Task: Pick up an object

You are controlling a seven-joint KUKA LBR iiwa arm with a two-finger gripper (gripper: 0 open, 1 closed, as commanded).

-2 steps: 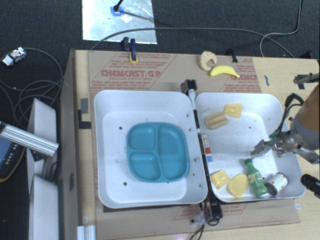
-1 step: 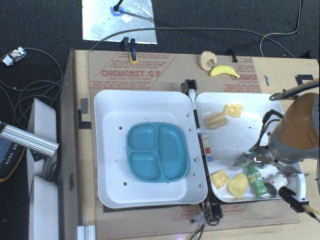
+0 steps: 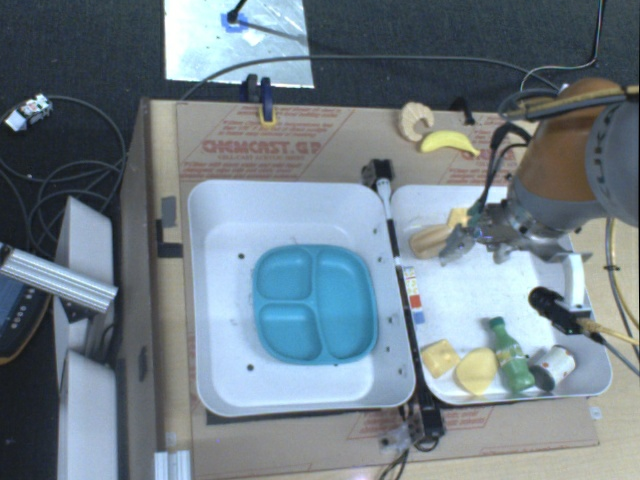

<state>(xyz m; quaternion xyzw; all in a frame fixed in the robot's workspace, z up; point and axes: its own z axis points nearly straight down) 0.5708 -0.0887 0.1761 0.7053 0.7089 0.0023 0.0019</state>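
Note:
My gripper (image 3: 476, 248) hangs over the back left part of the right bin (image 3: 590, 383), its fingers open with nothing between them. A tan bread-like piece (image 3: 430, 238) lies just left of the gripper, with a small yellow piece (image 3: 458, 216) behind it. Along the bin's front lie a yellow wedge (image 3: 437, 356), a lemon (image 3: 477, 370), a green bottle (image 3: 512, 356) and a small white can (image 3: 556, 365).
The left bin (image 3: 215, 218) holds a blue divided plate (image 3: 313, 303). A banana (image 3: 448, 144) and a beige ring-shaped piece (image 3: 415, 120) rest on the board behind the right bin. A black divider strip (image 3: 400, 268) runs between the bins.

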